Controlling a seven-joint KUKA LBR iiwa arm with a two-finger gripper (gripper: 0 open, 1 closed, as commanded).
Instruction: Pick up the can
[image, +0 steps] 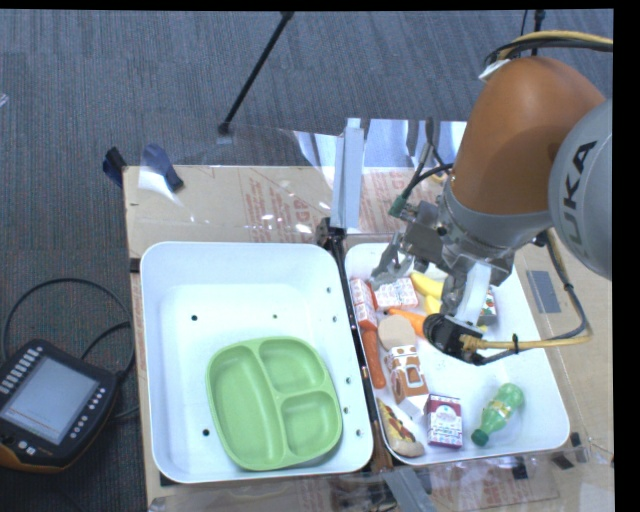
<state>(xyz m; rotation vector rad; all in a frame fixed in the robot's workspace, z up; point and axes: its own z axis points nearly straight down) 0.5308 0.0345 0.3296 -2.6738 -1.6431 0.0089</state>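
My gripper (440, 285) hangs low over the back half of the right bin (545, 375), under the arm's big orange wrist, and its body covers what lies beneath it. A small red-and-white cylinder (361, 298) that may be the can lies against the bin's left wall, just left of the gripper. I cannot make out a can for certain. Nothing shows as held.
The right bin holds a red-and-white box (396, 293), a yellow banana (428, 288), an orange carrot (372, 355), a carton (405, 370), a red box (445, 418), a green bottle (497, 412) and a hot dog (400, 425). A green divided plate (275, 400) lies in the left bin (175, 290).
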